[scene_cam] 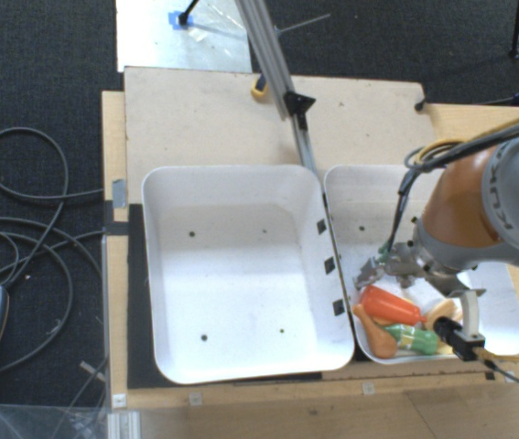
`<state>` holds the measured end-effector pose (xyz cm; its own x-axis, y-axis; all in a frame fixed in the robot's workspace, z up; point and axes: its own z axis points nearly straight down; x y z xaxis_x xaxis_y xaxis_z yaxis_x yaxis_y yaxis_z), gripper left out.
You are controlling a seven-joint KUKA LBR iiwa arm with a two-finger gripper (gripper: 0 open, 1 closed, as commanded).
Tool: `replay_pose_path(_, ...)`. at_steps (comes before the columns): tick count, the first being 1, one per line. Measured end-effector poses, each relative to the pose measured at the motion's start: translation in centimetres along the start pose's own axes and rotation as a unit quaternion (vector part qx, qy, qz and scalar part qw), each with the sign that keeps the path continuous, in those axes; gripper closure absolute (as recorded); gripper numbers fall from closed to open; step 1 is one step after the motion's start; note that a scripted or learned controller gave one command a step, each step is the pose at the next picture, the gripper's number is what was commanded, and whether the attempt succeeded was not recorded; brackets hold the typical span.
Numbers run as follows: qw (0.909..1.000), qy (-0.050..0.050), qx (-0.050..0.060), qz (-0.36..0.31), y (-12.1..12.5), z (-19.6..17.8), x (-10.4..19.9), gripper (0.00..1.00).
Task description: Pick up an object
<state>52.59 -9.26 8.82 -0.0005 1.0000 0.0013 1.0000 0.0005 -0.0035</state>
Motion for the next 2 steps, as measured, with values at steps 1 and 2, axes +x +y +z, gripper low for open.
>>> replay_pose_path(1, 1.0000, -0.001, -0.003, 0.001, 0.2, -1.3, -0.1, 1.00)
replay_pose_path(2, 1.0000, -0.001, -0.005, -0.002, 0.4, -5.7, 0.4, 1.00)
